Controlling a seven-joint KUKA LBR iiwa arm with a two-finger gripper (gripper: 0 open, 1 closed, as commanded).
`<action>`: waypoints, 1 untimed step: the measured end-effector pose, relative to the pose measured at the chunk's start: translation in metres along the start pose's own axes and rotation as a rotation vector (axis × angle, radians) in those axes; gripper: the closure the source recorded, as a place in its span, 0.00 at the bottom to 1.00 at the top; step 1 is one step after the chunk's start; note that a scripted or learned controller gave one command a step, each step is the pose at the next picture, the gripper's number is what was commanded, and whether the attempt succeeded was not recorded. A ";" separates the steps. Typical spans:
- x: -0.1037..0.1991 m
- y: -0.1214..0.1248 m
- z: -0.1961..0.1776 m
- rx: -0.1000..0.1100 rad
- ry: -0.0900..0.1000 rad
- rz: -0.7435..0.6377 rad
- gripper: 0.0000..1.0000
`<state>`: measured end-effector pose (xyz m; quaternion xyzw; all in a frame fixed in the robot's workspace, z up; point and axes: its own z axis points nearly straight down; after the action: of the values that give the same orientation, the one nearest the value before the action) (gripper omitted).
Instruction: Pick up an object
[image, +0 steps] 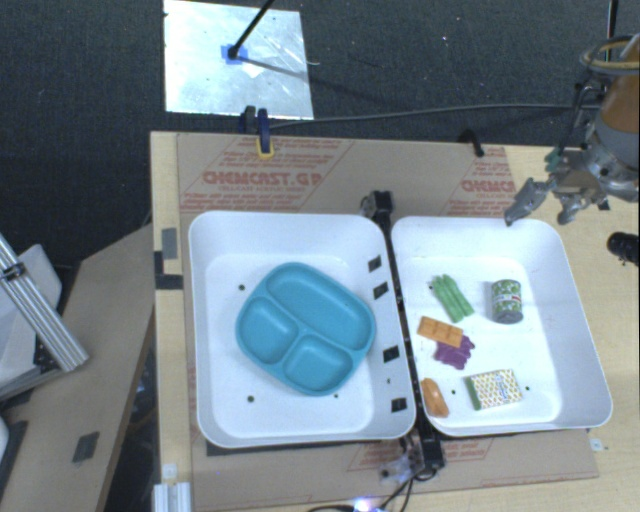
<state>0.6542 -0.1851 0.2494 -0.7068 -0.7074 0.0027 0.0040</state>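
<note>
Grey claw (546, 203) hangs with its fingers spread apart and nothing between them above your right bin's (575, 290) far rim, well apart from the can (506, 300).

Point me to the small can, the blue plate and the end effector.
Can (507, 300), camera view, on its printed side wall.
Blue plate (304, 326), camera view, on the ridge between its compartments.
End effector (546, 203), camera view, midway between its two open fingertips.
</note>
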 end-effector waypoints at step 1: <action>0.001 0.002 -0.008 -0.012 -0.003 -0.003 0.00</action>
<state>0.6565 -0.1846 0.2572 -0.7059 -0.7083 -0.0006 -0.0012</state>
